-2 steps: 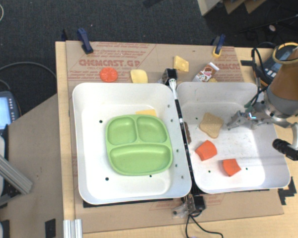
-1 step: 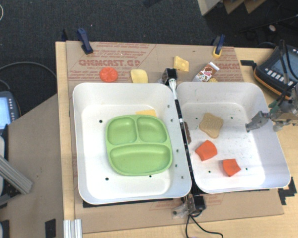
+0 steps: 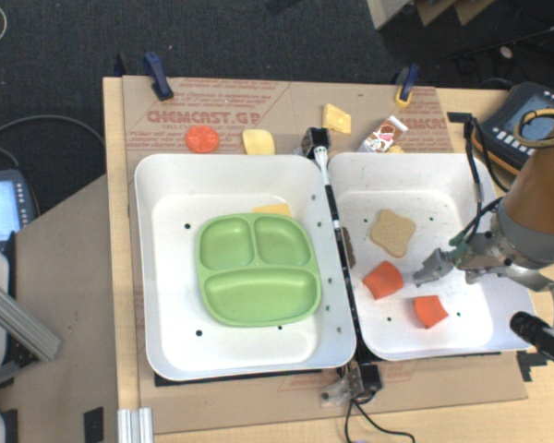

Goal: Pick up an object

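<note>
Orange blocks flank the claw, whose state I cannot tell, so it should centre over one before descending in the right bin.

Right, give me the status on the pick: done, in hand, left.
Done: the gripper has been brought low over the right bin, close to the two orange blocks and the toast piece. In hand: nothing visibly sits between its fingers; all three lie on the bin floor. Left: closing on one and lifting it clear.
</note>
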{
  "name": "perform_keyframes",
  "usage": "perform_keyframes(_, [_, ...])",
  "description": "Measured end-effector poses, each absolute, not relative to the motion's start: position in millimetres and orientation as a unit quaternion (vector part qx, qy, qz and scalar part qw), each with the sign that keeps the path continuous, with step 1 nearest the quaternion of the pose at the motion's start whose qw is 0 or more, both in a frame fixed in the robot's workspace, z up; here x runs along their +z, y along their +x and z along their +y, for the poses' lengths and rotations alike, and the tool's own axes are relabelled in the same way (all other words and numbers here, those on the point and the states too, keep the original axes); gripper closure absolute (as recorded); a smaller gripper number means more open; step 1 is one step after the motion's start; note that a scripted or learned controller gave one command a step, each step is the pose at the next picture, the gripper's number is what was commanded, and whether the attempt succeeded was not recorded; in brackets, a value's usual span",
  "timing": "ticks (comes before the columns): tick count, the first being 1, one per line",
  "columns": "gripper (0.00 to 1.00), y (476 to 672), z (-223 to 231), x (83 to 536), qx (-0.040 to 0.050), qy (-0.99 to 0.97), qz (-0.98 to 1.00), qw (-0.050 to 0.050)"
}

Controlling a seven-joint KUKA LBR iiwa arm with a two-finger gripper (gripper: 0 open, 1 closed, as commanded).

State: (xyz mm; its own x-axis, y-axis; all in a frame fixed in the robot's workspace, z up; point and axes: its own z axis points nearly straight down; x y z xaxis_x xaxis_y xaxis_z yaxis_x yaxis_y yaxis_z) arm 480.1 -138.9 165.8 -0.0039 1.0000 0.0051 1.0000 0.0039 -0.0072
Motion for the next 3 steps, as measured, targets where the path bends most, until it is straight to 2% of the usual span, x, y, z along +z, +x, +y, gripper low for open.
perform_keyframes(1, [0.0, 477.5, -151.4, 109.8, 0.0016, -0.708, -0.706, 0.003])
perform_keyframes(2, [0.0, 529.1, -87.4, 101.1, -0.0014, -0.704, -0.71, -0.002])
perform_keyframes(3, [0.0, 476.0, -121.2, 83.4, 0.0016, -0.709, -0.706, 0.003])
